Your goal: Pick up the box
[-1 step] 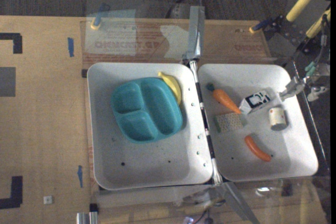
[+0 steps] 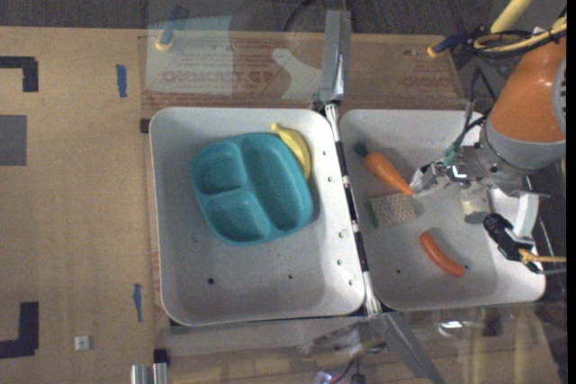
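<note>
The box (image 2: 393,209) is a small, flat, grey speckled block lying in the right bin (image 2: 504,283), near its left-centre. My gripper (image 2: 434,177) hangs over the same bin, just up and to the right of the box, at the end of the grey wrist under the orange band (image 2: 536,103). Nothing shows held in it. Its tip sits close to the lower end of an orange carrot (image 2: 388,173), which lies diagonally just above the box.
A second orange, sausage-shaped piece (image 2: 442,254) lies lower right of the box. The left bin (image 2: 180,283) holds a teal divided plate (image 2: 254,188) with a yellow banana (image 2: 297,146) at its upper right edge. Cables and a black part (image 2: 500,232) hang by the arm.
</note>
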Controlling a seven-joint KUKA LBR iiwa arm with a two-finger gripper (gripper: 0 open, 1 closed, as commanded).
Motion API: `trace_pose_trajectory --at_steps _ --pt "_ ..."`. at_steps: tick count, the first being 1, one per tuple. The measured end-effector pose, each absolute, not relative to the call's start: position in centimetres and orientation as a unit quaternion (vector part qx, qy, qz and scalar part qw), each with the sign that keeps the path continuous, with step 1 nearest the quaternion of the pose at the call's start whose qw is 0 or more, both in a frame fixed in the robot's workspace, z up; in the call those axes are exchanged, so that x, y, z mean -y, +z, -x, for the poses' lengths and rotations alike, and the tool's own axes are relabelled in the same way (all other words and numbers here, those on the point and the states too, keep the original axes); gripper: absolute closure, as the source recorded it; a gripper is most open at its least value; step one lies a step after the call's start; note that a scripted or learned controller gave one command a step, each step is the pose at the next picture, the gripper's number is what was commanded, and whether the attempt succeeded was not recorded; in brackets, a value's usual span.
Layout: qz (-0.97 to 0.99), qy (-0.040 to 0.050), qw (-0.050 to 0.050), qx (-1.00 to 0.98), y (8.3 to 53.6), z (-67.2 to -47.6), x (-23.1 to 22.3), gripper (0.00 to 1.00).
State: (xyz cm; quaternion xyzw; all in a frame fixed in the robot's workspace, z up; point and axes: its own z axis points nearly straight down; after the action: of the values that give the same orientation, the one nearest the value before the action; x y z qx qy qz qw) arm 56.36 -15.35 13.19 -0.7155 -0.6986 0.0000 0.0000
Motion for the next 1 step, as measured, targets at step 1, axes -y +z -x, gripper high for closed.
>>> trace_pose_trajectory --at_steps 1 --pt "0.755 -0.0002 -0.001 0.655 24.26 -55.24 15.28 0.0"
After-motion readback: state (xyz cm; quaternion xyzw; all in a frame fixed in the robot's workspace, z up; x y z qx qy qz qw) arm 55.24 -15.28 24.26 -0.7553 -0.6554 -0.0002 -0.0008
